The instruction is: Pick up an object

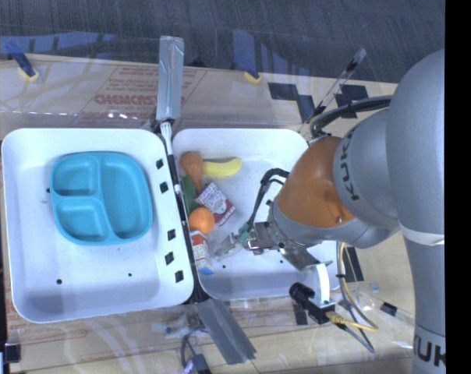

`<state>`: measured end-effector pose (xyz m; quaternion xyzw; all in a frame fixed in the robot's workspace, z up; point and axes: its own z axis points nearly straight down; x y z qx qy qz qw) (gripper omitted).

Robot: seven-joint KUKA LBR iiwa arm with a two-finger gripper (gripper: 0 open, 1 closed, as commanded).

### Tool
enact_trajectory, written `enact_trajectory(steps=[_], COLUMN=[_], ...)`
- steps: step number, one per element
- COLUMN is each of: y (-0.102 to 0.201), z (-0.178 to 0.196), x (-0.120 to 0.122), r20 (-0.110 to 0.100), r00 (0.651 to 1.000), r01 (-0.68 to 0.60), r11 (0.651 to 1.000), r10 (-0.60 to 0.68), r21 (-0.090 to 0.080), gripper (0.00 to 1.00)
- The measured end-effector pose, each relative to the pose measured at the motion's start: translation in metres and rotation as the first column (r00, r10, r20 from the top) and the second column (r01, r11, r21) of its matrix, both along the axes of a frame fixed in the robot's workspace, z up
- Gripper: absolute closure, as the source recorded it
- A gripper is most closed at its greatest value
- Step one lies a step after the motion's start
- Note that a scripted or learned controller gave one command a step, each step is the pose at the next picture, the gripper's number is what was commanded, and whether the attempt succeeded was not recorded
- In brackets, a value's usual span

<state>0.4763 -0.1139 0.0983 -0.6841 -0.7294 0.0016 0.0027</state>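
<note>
Two shallow white bins are sitting side by side on the tabletop [79,84], and the near edge of the right bin [243,291] is lying closest to the camera. Just above that edge, the tool [229,242] is reaching in low over the bin floor from the right, its tip pointing toward the bin's left wall. How far it is open cannot be told from this slanted view, and nothing is showing clearly between its fingers. The grey arm [376,178] with its orange band is covering much of the right bin's right half.

Just left of the tool, an orange ball [201,220] is resting against the dividing wall, with a small red and white item [197,249] lying nearer along the same wall. Farther back, a red and white packet [215,202] is lying tilted, touching the ball. Beyond it, a green piece [189,188], a brown rounded object [192,163] and a yellow banana [222,167] are clustering near the far left corner.

In the left bin [33,287], a blue divided tray [101,196] is sitting toward the far side.
</note>
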Motion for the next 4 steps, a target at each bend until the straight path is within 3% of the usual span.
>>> enact_trajectory(steps=[1, 2, 4], y=[-0.03, 0.001, 0.0], z=[-0.008, 0.002, -0.01], x=[0.047, 0.105, 0.128], r20=[0.004, -0.001, 0.0], r00=[1.0, 0.999, 1.0], r01=[0.002, 0.047, 0.015], r11=[1.0, 0.999, 1.0], r10=[-0.002, -0.047, -0.015], r21=[0.0, 0.0, 0.0], gripper=[0.0, 0.0, 0.0])
